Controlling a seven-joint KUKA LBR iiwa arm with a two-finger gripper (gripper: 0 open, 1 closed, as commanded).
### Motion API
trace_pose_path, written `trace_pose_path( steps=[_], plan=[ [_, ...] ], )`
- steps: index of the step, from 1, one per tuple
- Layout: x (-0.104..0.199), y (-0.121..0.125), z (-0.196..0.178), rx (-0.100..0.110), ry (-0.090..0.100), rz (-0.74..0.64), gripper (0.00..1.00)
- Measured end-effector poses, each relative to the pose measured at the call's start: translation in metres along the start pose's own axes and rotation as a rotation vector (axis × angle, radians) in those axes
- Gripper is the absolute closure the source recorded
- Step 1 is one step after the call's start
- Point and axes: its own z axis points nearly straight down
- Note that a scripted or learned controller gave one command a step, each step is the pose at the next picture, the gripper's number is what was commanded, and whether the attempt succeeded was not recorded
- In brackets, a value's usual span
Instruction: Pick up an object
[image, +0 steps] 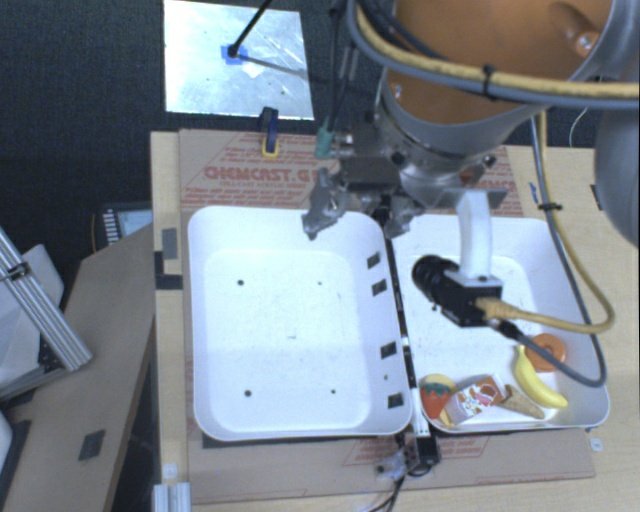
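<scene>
While the gripper (355, 212) hung over the far edge where the two bins met, its fingers (322, 215) stood apart with nothing between them. Every candidate lay well away, in the near right corner of the right bin (560, 255): a banana (536, 380), an orange piece (548, 349), a tomato-like toy (437, 395) and a small packet (473, 397). Each looked light, stiff and smooth, probably plastic. Judging by shape, the banana's narrow middle offered the surest hold.
</scene>
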Motion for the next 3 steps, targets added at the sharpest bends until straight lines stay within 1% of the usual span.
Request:
trace_pose_path(
  steps=[1,2,3],
  plan=[
    [-0.027,0.001,0.034,-0.002,0.0,0.001,0.0],
    [0.027,0.013,-0.052,-0.012,0.007,-0.009,0.0],
    [0.025,0.013,-0.059,-0.007,0.005,-0.006,1.0]
  ],
)
